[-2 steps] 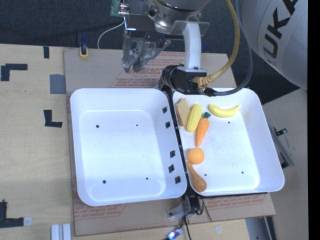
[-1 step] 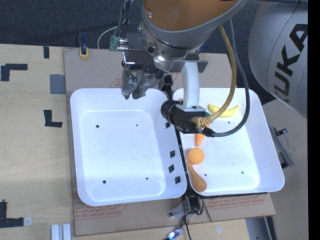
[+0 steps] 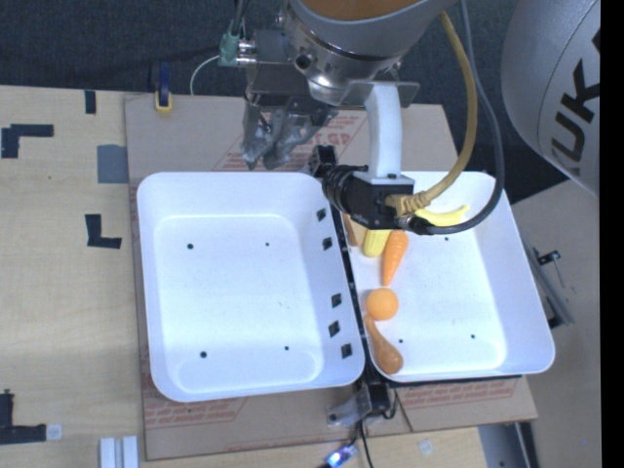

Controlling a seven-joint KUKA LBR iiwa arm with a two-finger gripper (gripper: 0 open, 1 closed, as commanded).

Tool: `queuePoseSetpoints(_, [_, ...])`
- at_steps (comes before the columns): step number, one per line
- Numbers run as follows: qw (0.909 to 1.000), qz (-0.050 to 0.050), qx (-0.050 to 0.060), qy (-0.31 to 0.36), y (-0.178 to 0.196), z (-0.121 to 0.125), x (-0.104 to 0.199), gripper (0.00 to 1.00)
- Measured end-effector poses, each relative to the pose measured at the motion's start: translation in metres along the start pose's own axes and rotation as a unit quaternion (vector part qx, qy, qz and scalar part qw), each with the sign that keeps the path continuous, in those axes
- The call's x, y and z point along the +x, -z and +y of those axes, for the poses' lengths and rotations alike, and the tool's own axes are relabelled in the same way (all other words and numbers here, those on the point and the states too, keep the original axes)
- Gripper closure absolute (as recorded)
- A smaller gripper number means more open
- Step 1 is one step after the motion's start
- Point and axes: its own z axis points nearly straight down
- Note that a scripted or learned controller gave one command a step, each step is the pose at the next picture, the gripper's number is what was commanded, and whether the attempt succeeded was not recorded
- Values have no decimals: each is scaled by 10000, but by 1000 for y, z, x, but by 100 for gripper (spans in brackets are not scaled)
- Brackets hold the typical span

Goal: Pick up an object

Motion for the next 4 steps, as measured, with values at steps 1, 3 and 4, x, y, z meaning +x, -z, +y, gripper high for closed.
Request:
queuePoseSetpoints(1, [10000, -14, 31, 9, 7, 0, 1, 100])
queuePoseSetpoints(3, [10000, -13, 18, -16, -4, 74, -1, 100])
queuePoseSetpoints(4, [10000, -5, 11, -2, -2, 71, 0, 0])
